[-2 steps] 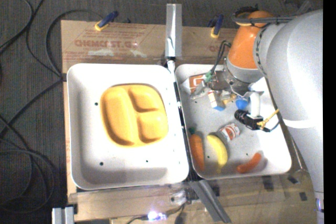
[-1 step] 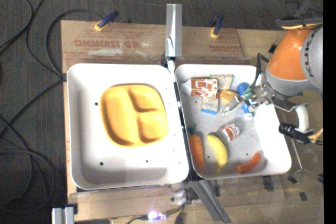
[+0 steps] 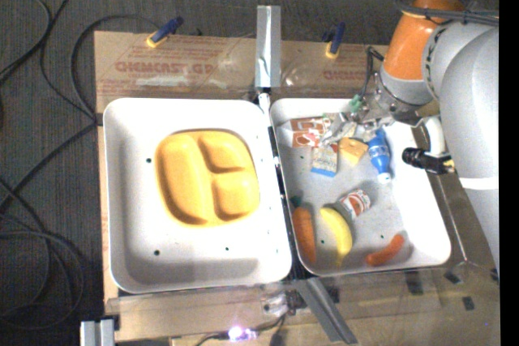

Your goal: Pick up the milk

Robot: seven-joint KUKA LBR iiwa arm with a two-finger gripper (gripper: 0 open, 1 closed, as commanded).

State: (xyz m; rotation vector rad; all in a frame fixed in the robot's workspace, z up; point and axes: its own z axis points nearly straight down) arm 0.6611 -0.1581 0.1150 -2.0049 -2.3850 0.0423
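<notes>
- At the near edge of the right bin lie a carrot, a yellow lemon-like fruit and a sausage, each apart from the others.
- Just beyond them a small red-and-white can lies on its side; its label is too small to read.
- In the left bin sits a yellow divided tray.
- Farther back in the right bin, the milk, a small blue-and-white carton, lies beside a tan block and a blue bottle; its print cannot be read.
- A red-and-white packet lies near the back-left corner.
- The hand hovers just behind the milk; whether it is apart or together I cannot tell.
- On the counter behind, cardboard carries red lettering, too faint to read.
</notes>
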